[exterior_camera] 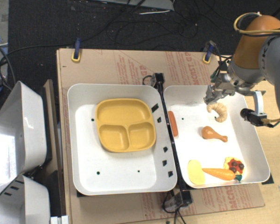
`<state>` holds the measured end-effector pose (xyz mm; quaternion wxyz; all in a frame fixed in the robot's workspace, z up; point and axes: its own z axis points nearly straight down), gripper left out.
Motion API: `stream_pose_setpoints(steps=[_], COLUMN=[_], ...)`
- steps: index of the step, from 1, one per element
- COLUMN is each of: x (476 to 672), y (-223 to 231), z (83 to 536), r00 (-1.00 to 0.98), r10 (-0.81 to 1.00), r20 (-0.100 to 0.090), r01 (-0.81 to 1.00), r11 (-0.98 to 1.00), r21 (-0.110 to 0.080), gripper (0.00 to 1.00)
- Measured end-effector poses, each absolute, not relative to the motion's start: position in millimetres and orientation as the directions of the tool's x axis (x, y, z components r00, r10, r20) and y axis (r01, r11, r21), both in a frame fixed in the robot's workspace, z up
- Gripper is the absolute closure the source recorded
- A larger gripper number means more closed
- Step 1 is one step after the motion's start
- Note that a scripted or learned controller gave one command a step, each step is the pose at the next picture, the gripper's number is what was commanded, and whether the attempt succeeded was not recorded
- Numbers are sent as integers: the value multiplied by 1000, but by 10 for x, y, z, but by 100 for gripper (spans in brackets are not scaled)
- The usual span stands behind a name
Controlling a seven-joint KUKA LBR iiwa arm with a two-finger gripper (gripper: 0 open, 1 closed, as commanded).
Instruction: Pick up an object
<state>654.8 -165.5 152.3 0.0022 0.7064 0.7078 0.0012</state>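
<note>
The right bin (256,146) holds several toy foods: a pale croissant (219,111) near the back, a brown chicken drumstick (213,134) in the middle, a red sausage (173,123) by the left wall, a yellow slice (195,171), an orange carrot (219,173) and a pizza piece (234,165) at the front. My gripper (213,98) reaches down at the back of this bin, just above and left of the croissant, close to touching it. Nothing shows between its fingers.
In the left bin (79,139) lies a yellow divided plate (126,124). A black divider with cabling runs between the two bins. Clamps hold the cardboard base at the back. White containers stand off the bench at the left.
</note>
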Motion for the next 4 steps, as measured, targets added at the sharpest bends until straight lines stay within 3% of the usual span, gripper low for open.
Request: stream_pose_setpoints(steps=[1,2,4], x=[6507,6516,6116], y=[-1622,-1620,-547], z=[2145,2376,2355], r00=[-4,-3,-8], r10=[1000,1000,1000], r20=[-2,-1,2], r01=[1000,1000,1000], r11=[4,3,8], r21=[7,4,-2], gripper=[100,100,100])
